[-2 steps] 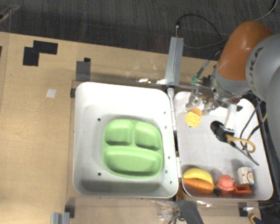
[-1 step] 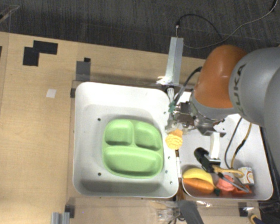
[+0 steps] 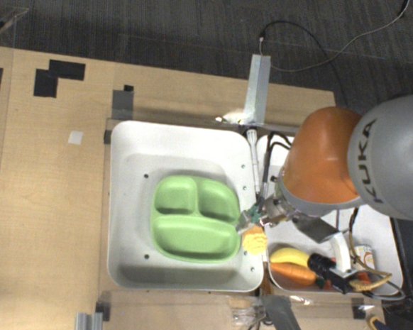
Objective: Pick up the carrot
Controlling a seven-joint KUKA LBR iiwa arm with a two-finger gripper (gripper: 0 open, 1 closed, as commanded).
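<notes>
Tool (image 3: 263, 216): low over the wall between the two bins, its tip beside a small yellow-orange piece (image 3: 255, 240); whether it is apart or together cannot be told.
Carrot (image 3: 296, 274): one, orange, smooth and tapered, lying in the right bin (image 3: 283, 282) near its front wall.
Banana (image 3: 289, 257): one, yellow, curved, touching the carrot's far side.
Green tray (image 3: 195, 217): one, matte plastic, three rounded compartments, in the left bin (image 3: 130, 190).
Bins: two, shallow white plastic, side by side on the wooden tabletop (image 3: 39, 204).
</notes>
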